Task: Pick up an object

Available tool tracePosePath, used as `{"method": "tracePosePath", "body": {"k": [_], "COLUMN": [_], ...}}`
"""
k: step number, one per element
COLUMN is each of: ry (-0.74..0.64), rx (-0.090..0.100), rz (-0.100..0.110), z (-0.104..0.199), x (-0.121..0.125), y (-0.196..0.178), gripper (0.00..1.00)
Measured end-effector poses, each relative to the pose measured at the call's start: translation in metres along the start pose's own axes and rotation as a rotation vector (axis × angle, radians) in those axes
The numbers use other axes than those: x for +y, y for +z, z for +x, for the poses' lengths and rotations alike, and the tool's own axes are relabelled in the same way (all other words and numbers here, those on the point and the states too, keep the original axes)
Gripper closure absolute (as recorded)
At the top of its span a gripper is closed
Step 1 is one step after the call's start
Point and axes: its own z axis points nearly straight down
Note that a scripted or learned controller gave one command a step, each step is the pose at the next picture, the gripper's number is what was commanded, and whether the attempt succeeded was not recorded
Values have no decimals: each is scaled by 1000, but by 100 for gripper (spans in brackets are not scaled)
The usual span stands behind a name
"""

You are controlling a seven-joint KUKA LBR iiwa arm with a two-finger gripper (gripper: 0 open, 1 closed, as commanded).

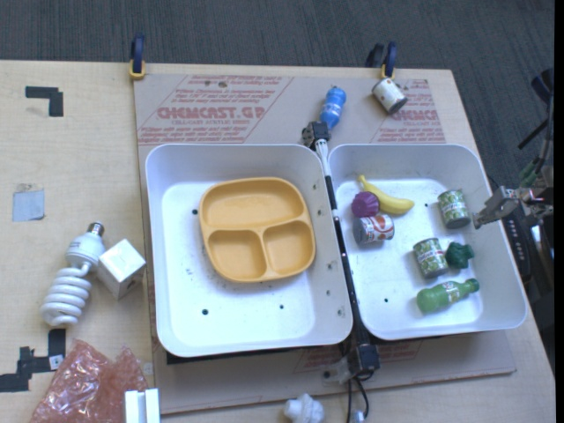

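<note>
the hand point(493, 208) is seen at the right edge of the right bin point(493, 311), and nothing is held in it (how wide it is open cannot be told). the nearest thing is a small green can point(453, 208), just to the left of the hand. its long side is stood nearly upright.
</note>
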Motion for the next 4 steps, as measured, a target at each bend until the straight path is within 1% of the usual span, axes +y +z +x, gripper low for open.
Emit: {"method": "tracePosePath", "body": {"k": [1,2,3,4], "ry": [1,2,4,-1], "rx": [0,1,0,0], "rz": [0,0,-2,-1], "z": [47,64,64,127], "x": [13,13,14,65], "y": [106,189,179,61], "gripper": [0,0,100,100]}}
